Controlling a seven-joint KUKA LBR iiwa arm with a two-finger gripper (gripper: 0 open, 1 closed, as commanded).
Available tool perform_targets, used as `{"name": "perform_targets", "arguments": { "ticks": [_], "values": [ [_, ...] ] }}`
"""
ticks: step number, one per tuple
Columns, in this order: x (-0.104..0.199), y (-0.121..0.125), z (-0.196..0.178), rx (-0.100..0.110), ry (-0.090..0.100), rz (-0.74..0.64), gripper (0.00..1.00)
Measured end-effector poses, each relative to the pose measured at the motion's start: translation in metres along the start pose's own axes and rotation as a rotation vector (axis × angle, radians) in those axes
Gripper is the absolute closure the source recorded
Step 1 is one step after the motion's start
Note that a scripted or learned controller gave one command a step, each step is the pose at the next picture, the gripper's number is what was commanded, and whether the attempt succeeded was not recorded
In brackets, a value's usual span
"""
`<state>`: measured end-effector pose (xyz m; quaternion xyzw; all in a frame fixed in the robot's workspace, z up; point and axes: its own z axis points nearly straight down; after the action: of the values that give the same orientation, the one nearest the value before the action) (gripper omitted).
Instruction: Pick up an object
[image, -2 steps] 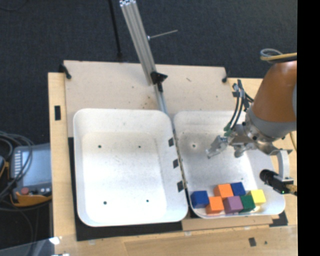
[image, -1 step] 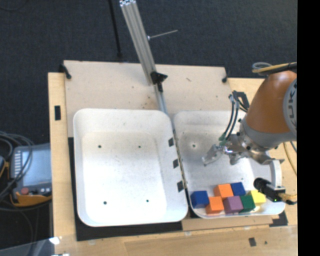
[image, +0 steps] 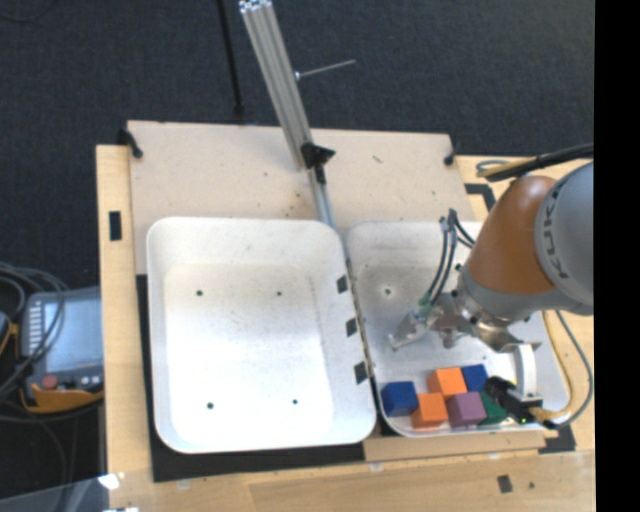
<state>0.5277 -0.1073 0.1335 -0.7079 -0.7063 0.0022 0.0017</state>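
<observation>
Tool poised over the right bin, blocks clustered at the near edge

Tool (image: 415, 328) at the end of a grey arm with an orange band (image: 510, 235) sits over the middle of the right-hand white bin (image: 385, 250), its metal parts pointing toward the divider between the two bins. Whether it is spread or closed cannot be told from this slanted overhead angle, and nothing is visible between its tips.

Small coloured blocks lie together in the near part of the same bin, below the tool as the camera sees it. A blue block (image: 399, 397) lies closest to the divider. Beside it is an orange block (image: 431, 409), with a second orange block (image: 450, 380) just behind. A purple block (image: 465, 408) touches the first orange one, a dark blue block (image: 474, 376) sits next to the rear orange one, and a green piece (image: 494, 408) shows at the far right, partly hidden by cabling. The left-hand white bin (image: 250, 330) sits alongside on the tan worktop (image: 290, 170).

To do this step well, the blue block by the divider looks like the best target, since it has open space on two sides. The others are packed tight and would likely leave no room for the tool to straddle one alone. The tool would need to shift toward the near edge, line up square with the block's flat faces, descend straight, and keep clear of the bin wall.
</observation>
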Motion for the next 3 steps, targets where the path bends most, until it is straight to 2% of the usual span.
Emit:
{"name": "perform_targets", "arguments": {
  "ticks": [1, 2, 3],
  "values": [
    [-0.001, 0.003, -0.015, -0.01, 0.0, 0.008, 1.0],
    [-0.009, 0.01, -0.063, -0.012, -0.001, 0.001, 1.0],
    [-0.006, 0.008, -0.109, -0.013, -0.001, -0.006, 1.0]
  ]
}}
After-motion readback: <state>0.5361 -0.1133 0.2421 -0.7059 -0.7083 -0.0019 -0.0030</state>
